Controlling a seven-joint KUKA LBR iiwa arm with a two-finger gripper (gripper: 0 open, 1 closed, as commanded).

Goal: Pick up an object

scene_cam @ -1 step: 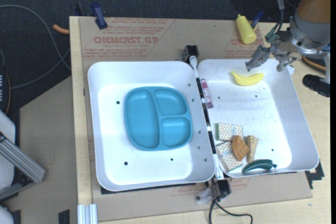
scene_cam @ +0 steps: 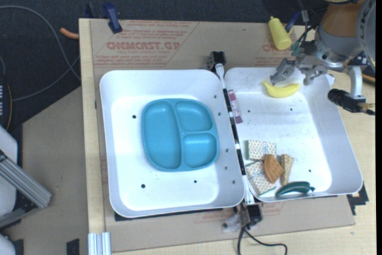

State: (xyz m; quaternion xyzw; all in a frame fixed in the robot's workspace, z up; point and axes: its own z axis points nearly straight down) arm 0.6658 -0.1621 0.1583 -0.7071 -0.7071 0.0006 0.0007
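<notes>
A yellow banana [scene_cam: 282, 89] lies near the far edge of the right bin [scene_cam: 334, 146]. My gripper [scene_cam: 293, 71] hangs just above and behind it, its fingers [scene_cam: 280, 73] spread, nothing between them. In the near left corner of that bin lie a patterned cloth [scene_cam: 258, 159], a brown bread-like piece [scene_cam: 273, 167] on it, and a green tool [scene_cam: 293, 190]. The left bin [scene_cam: 119, 146] holds a blue divided plate [scene_cam: 179, 133].
A yellow bottle-shaped object [scene_cam: 279, 33] lies on the cardboard behind the right bin. A blue clamp [scene_cam: 111, 17] sits at the far left corner of the board. A black clip [scene_cam: 217, 61] and a strip run between the bins.
</notes>
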